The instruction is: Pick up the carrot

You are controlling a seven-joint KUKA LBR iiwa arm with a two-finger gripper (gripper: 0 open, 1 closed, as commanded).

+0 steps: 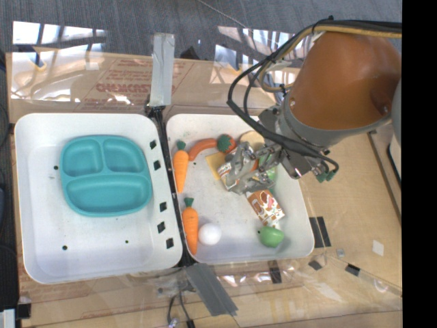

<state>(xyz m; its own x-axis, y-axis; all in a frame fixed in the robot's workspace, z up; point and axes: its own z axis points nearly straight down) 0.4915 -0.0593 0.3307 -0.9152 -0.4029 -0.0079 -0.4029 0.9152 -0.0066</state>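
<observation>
Three carrots in the right bin (300,203), none between the fingers. Gripper (247,173) sits low over mid-bin clutter; can't tell its finger state. Best bet: shift toward the bin's left wall, line up across the upper carrot (180,170), descend straight. It's orange, green-topped, lying lengthwise against the wall, another carrot (190,228) below, just beside a white ball (209,235).

Tool (247,173) low, fingers apparently apart
</observation>
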